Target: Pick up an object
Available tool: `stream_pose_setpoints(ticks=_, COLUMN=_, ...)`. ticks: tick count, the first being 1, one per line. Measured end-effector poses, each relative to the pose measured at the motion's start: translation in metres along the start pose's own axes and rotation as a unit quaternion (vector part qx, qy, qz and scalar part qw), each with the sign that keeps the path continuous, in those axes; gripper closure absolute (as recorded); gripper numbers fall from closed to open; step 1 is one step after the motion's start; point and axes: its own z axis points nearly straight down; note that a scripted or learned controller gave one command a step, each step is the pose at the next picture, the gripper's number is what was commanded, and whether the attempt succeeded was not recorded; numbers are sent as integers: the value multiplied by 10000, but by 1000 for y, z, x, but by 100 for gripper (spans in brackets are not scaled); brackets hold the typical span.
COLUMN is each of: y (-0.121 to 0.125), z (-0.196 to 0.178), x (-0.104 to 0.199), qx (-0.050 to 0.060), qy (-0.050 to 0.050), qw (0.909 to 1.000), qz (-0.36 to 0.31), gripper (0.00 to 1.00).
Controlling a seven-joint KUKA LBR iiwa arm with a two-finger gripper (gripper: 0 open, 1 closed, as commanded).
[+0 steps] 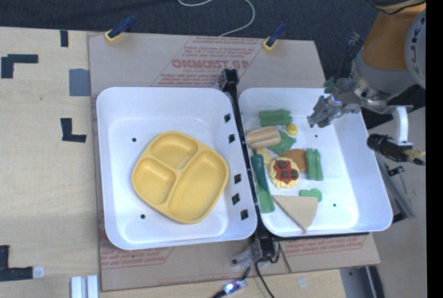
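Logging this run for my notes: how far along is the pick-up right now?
Nothing looks done yet: the toy food pieces, such as the small round pizza and the tan wedge, lie in the right white bin. In hand: the gripper sits over that bin's upper right part with nothing visible between its fingers. Left: descending, closing on a piece and lifting it. The yellow divided plate sits in the left bin.

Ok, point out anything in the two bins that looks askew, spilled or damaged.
Nothing looks spilled or damaged. The yellow divided plate lies flat but rotated in the left bin. The toy food sits jumbled in the right bin, pieces overlapping.
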Motion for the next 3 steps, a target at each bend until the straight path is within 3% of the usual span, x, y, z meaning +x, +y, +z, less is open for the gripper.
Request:
stream_pose_setpoints(ticks=2, y=40, z=2, x=108, qx=-5, qy=7, qw=10000, qz=-9, gripper=100)
stream_pose_setpoints(ticks=3, y=54, z=-12, x=139, qx=-6, qy=1, qw=10000, qz=4, gripper=100)
